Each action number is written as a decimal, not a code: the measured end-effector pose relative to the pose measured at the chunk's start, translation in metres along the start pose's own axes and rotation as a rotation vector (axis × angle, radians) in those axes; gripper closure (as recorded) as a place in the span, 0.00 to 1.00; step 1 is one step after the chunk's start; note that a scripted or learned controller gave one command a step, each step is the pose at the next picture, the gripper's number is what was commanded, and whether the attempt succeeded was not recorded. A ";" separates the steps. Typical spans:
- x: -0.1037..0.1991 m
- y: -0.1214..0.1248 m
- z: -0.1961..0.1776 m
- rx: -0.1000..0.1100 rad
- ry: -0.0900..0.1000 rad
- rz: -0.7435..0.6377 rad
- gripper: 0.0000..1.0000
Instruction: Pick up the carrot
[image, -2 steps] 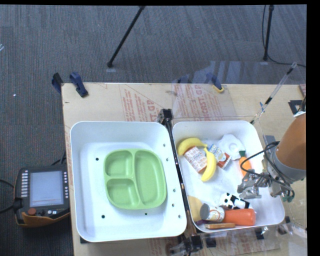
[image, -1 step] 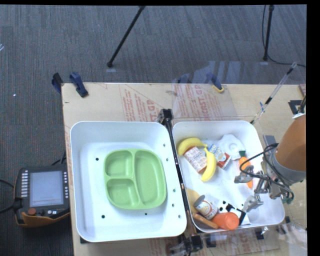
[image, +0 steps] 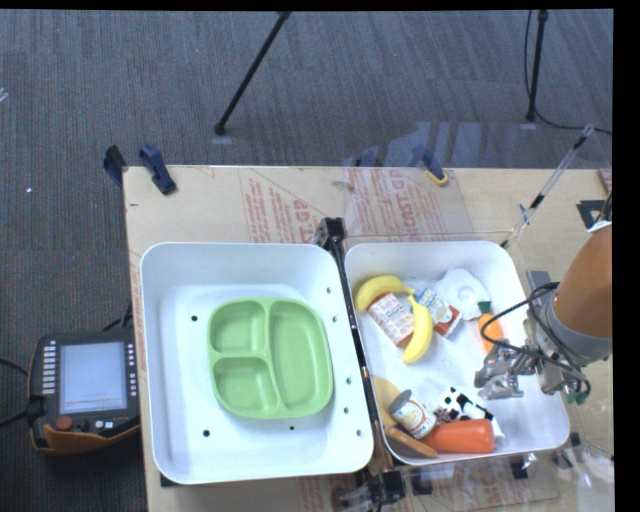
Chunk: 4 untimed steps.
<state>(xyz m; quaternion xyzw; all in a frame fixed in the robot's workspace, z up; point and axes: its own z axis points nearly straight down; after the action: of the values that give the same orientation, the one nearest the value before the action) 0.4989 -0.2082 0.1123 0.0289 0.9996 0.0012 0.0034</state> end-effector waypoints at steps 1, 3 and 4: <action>-0.003 0.000 -0.002 0.002 -0.009 -0.001 0.00; -0.013 -0.003 0.013 0.002 -0.003 0.241 1.00; -0.017 0.026 -0.125 0.003 -0.005 0.693 1.00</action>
<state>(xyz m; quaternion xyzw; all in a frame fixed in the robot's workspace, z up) 0.5167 -0.1837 0.2372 0.3667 0.9303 0.0007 0.0052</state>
